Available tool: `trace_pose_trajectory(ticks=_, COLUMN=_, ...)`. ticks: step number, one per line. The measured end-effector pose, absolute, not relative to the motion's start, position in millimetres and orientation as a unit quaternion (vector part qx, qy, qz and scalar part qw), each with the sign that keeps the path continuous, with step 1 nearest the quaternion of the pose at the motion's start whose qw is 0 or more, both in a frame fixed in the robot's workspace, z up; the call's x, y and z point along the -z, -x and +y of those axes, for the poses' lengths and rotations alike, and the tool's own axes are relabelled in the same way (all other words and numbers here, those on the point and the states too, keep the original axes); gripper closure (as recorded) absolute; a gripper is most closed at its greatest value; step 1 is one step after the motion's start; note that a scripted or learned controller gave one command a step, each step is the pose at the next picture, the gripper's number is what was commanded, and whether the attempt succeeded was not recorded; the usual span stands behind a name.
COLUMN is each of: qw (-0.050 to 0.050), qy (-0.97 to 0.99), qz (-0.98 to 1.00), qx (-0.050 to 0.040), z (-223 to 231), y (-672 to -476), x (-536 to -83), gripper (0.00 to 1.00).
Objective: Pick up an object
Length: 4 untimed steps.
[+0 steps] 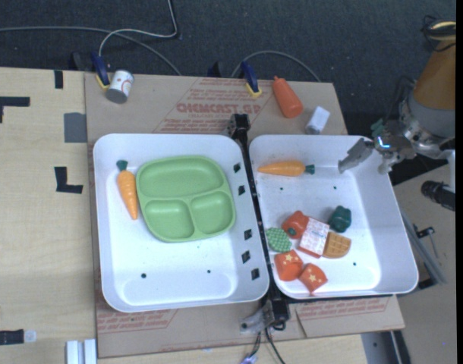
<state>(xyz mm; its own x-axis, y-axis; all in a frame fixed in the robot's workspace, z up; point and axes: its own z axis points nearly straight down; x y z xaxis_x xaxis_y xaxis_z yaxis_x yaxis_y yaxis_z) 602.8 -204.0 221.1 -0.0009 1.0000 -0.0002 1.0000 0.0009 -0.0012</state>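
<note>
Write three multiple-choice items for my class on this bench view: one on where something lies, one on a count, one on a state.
1. Where does the green divided plate lie?
A. In the left bin
B. In the right bin
C. On the cardboard behind the bins

2. How many toy carrots lie inside the two bins?
A. One
B. Two
C. Four

3. What is the state of the tool?
A. Clamped on a carrot
B. Pressed onto the plate
C. Above the right bin's far right corner, holding nothing

Answers:
1. A, since the green divided plate fills the middle of the left bin.
2. B, one carrot lies beside the plate, another carrot lies at the far end of the right bin.
3. C, the tool hangs over that corner with no object between its fingers.
</note>
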Motion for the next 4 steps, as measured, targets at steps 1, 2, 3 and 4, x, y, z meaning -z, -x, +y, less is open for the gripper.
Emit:
trace_pose_trajectory(ticks=1, qw=0.000, qy=0.707, qz=-0.708, qx=0.0000, z=-221.8, y=-595.8, x=-94.2, gripper=0.00)
trace_pose_trajectory(ticks=2, qw=-0.004, qy=0.707, qz=-0.707, qx=0.0007, z=-191.6, y=-551.7, x=-87.2, gripper=0.00)
trace_pose_trajectory(ticks=3, qw=-0.005, qy=0.707, qz=-0.707, qx=0.0004, z=-192.3, y=-552.2, x=-97.4, gripper=1.00)
trace_pose_trajectory(ticks=4, qw=0.000, qy=0.706, qz=-0.708, qx=0.0001, z=-123.7, y=-578.5, x=-149.5, gripper=1.00)
